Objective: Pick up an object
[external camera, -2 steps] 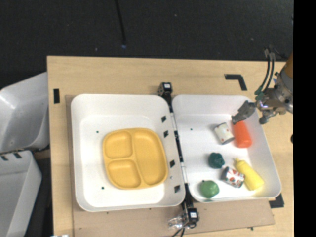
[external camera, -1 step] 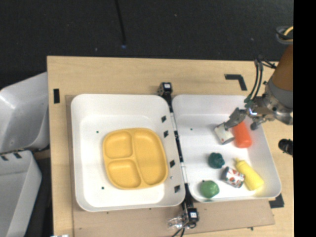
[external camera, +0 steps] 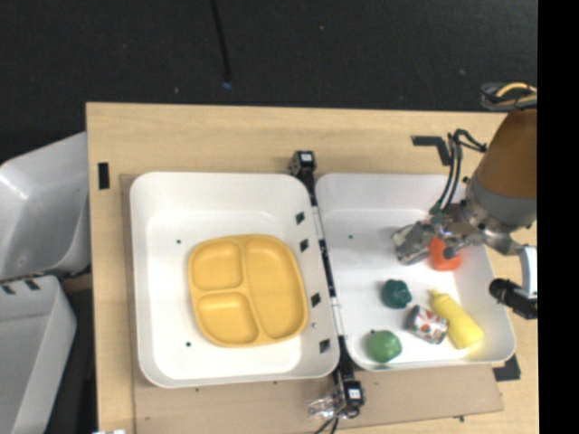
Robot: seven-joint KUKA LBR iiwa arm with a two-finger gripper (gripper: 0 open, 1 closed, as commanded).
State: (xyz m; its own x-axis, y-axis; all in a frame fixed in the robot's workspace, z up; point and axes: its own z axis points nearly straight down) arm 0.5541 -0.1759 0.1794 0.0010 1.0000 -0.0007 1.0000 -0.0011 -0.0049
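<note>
In the right bin [external camera: 362, 208] lie several small objects. An orange object [external camera: 444, 256] sits near the bin's right wall, partly covered by the arm's wrist. My gripper [external camera: 414, 241] hangs low over the bin just left of that orange object, close to it or touching it. Below it are a dark teal lump [external camera: 394, 293], a green ball [external camera: 384, 345], a small striped can [external camera: 425, 325] and a yellow bottle-shaped object [external camera: 458, 320]. The can and the yellow object lie against each other.
The left bin [external camera: 154, 242] holds a yellow divided plate [external camera: 246, 289]. A raised divider [external camera: 321, 260] with clips separates the two bins. Cables and the grey-orange arm [external camera: 507, 165] crowd the right bin's far right corner.
</note>
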